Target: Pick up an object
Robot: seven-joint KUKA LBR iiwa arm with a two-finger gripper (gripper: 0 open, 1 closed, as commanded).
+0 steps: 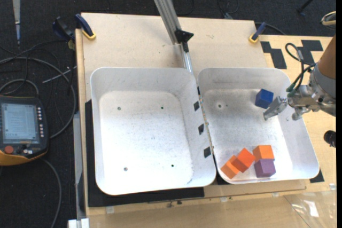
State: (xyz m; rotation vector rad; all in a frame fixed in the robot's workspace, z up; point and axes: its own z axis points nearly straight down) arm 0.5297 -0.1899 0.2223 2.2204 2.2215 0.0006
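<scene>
From the camera view above the table (224, 34), I have the arm coming in from the right, and my pincer (273, 108) sits low in the right bin (307, 160), just beside the blue cube (264, 97). The cube lies near the bin's far right corner, and the grey fingers reach toward its lower right side. They look to be touching it or nearly so, but I cannot tell which. Nor can I tell whether the pincer is spread or pressed together: the fingertips blur into one grey wedge at this slant. Nothing sits visibly between them, so I judge the cube is not held.

To do this grasp well, I would want the fingers straddling the cube on two opposite flat faces, not nudging one corner. It is close to the bin's sloped wall, so a sideways push could slide it up the slope or spin it away. I would centre over it, come straight down, then close.

The other candidates are bunched at the near edge of the same bin: an orange block (238, 162), a smaller orange cube (263, 152) and a purple cube (265, 167), touching or nearly touching, so harder to separate.

The arm's upper part is cut off at the right edge. The left bin (107, 93) shows just specks.
</scene>
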